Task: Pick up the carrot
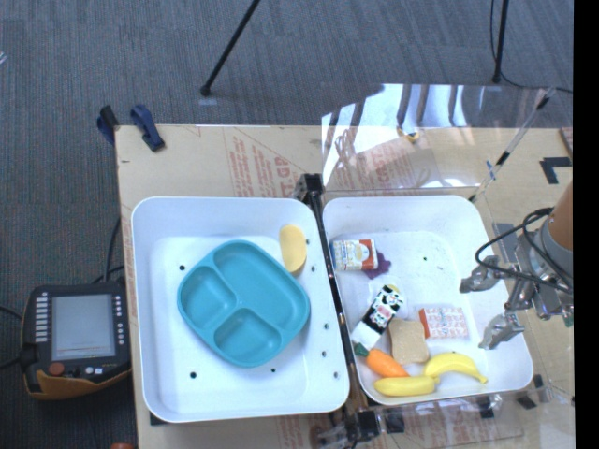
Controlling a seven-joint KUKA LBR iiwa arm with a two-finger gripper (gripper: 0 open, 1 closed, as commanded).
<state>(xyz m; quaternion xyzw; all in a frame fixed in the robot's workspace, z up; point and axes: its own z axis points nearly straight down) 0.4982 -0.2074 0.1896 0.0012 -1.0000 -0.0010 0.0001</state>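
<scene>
A small orange carrot lies just left of the banana. Probably light, rigid, smooth plastic; grasp mid-body. The gripper hovers open, empty.

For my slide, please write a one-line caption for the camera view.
Open gripper hovers at the right bin edge, apart from the carrot lying beside a banana.

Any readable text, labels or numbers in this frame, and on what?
Red print on the cardboard sheet under the bins: too blurred to read.
Small carton: label unreadable.
Black-and-white carton: no legible text.
Red-patterned packet: too small.
Handheld pendant screen: blank glare.
</scene>
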